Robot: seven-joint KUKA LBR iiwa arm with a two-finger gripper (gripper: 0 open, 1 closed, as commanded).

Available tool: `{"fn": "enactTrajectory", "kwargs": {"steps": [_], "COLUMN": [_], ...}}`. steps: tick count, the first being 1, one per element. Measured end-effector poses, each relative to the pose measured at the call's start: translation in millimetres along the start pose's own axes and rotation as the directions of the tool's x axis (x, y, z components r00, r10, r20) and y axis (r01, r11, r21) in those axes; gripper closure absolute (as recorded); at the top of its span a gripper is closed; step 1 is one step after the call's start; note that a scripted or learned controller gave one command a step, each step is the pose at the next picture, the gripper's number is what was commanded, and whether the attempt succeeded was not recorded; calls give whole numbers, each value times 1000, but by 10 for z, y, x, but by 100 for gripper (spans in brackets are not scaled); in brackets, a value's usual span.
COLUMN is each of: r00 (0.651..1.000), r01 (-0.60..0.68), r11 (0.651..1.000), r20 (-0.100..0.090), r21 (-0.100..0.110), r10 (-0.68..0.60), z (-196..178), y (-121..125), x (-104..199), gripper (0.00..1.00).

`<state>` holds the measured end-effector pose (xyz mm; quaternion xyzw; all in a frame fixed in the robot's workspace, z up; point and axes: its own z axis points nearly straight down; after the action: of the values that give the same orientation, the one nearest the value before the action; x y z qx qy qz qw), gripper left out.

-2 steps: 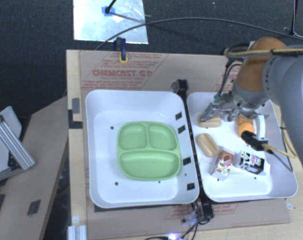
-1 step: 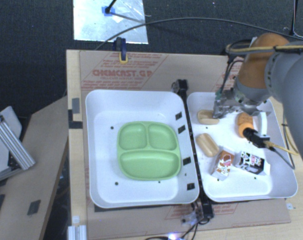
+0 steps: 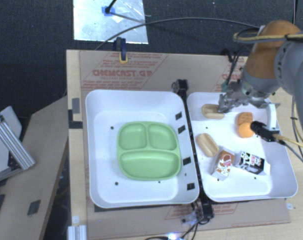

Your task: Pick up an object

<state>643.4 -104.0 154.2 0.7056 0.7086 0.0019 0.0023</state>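
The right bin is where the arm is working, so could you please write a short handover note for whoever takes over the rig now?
Gripper: low over the tan bread-like piece at the back of the right bin; grip unclear.
Also in that bin: orange piece, tan bun, small carton, black-and-white packet.
Left bin: green divided plate.
Done: nothing seen lifted.
Left: secure one object and raise it.

My one camera sat fixed high above the bench (image 3: 141, 66), looking down at a slant over both white bins (image 3: 98, 134) side by side.
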Motion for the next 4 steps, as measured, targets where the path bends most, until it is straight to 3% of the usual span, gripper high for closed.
{"fn": "enactTrajectory", "kwargs": {"steps": [1, 2, 4], "r00": [1000, 1000, 1000], "r01": [1, 2, 5], "r11": [1000, 1000, 1000], "r20": [1, 0, -2], "r21": [-3, 2, 8], "r10": [-1, -2, -5], "z": [-644, -630, -533], "y": [59, 68, -395], "x": [-33, -31, 1015], "gripper": [100, 100, 100]}}
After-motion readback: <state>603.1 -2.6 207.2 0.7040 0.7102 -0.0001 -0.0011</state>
